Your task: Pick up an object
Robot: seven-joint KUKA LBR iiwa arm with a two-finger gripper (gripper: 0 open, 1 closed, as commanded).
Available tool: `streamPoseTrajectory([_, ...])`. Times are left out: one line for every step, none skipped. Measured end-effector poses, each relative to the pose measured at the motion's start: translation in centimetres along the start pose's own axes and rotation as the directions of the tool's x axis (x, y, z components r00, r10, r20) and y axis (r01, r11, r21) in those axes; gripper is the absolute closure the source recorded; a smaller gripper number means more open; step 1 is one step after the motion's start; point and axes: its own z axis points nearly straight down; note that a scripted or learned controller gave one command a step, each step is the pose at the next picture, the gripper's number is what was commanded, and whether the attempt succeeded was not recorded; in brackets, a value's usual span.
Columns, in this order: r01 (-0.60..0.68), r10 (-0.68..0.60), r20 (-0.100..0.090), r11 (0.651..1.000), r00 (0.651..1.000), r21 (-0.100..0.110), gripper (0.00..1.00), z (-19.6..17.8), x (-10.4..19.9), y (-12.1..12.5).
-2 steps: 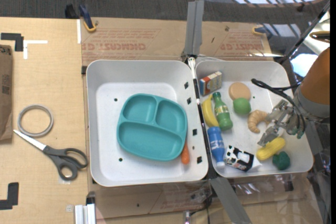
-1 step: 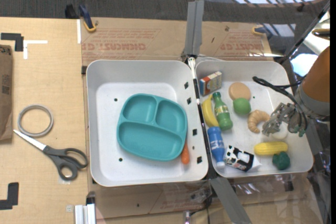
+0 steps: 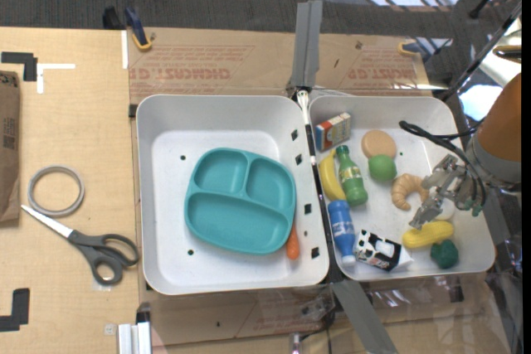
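Observation:
The right bin holds several toy foods. Among them are a tan croissant, a green ball, a peach bun and a yellow piece. There are also a dark green piece, a banana, a green bottle, a blue bottle, a cow-patterned carton and a red-and-white carton. My gripper hangs low over the bin's right side, just right of the croissant and above the yellow piece. Nothing visibly sits in it.
The left bin carries a teal divided plate with a small orange carrot at its lower right edge. On the bench to the left lie scissors and a tape ring. A metal divider runs between the bins.

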Motion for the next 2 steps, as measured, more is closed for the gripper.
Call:
streamPoseTrajectory([-0.266,0.266,-0.004,0.964,0.964,0.003,0.0,1.9,-6.6,4.3])
streamPoseTrajectory([-0.418,0.418,-0.005,0.909,0.909,0.004,0.0,2.0,-7.1,9.7])
